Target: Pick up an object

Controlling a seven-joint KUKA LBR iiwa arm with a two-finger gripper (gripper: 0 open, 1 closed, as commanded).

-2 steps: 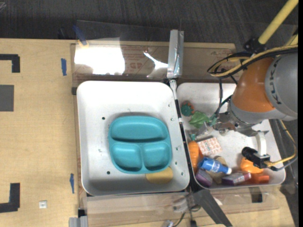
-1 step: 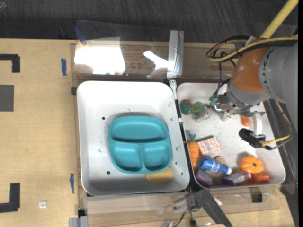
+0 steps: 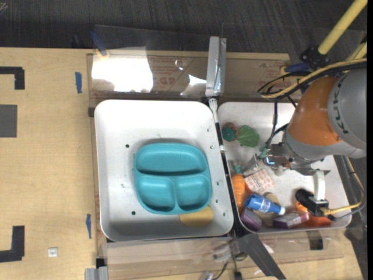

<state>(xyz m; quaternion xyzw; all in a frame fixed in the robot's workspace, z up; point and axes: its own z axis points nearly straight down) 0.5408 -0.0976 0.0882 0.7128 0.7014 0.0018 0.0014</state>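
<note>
The right bin (image 3: 256, 107) holds a pile of small things along its left and front sides. A green leafy piece (image 3: 248, 136) and a small teal ball (image 3: 229, 133) lie at the back left. An orange carrot-like piece (image 3: 238, 189), a red-and-white checked packet (image 3: 260, 181), a blue bottle with a white cap (image 3: 263, 205) and a purple thing (image 3: 252, 219) crowd the front left. My gripper (image 3: 270, 156) hangs low over the bin's middle, just right of the green piece and above the checked packet. Nothing shows clearly in its grasp.
The left bin (image 3: 116, 121) carries a teal divided plate (image 3: 172, 177), with a tan block (image 3: 196, 217) at the plate's front right. A red-orange item (image 3: 304, 218) lies at the right bin's front. Yellow cables run behind the arm at the upper right.
</note>
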